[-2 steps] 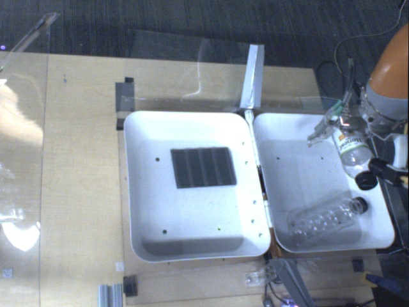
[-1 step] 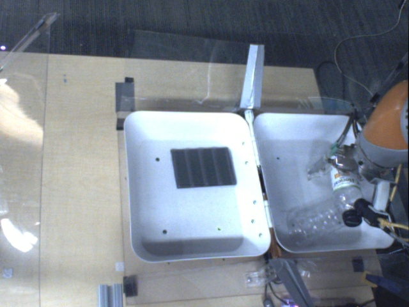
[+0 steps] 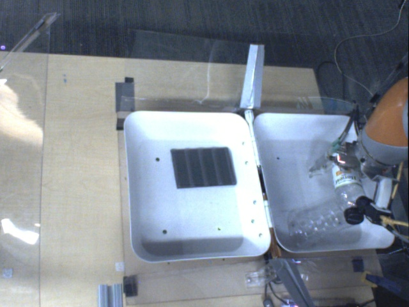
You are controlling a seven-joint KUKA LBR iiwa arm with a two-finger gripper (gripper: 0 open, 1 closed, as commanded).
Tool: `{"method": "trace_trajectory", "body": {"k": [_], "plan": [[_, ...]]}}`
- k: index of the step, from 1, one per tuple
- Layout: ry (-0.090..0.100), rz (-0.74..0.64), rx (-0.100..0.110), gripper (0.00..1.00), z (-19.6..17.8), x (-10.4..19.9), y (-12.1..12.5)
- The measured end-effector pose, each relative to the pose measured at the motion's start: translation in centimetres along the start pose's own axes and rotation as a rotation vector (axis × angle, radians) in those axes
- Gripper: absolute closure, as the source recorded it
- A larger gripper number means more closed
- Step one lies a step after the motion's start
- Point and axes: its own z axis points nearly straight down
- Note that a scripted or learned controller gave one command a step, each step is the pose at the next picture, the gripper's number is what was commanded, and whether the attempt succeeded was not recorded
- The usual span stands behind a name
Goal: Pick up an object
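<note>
A dark ribbed rectangular pad lies flat in the middle of the left bin. In the right bin, a small clear bottle with a pale label sits near the right wall. A crumpled clear plastic item rests near that bin's front edge. My gripper hangs over the right side of the right bin, directly above and touching or nearly touching the top of the small bottle. The grey wrist with its orange band hides part of the gripper.
A metal divider post rises at the back between the two bins. Clear acrylic panels stand behind the bins and along the left of the bench. Cables run at the far right.
</note>
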Motion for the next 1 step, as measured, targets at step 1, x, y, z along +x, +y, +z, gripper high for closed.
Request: {"method": "trace_trajectory", "body": {"k": [1], "plan": [[-0.001,-0.126,0.002,1.00,-7.17,6.50,5.80]]}}
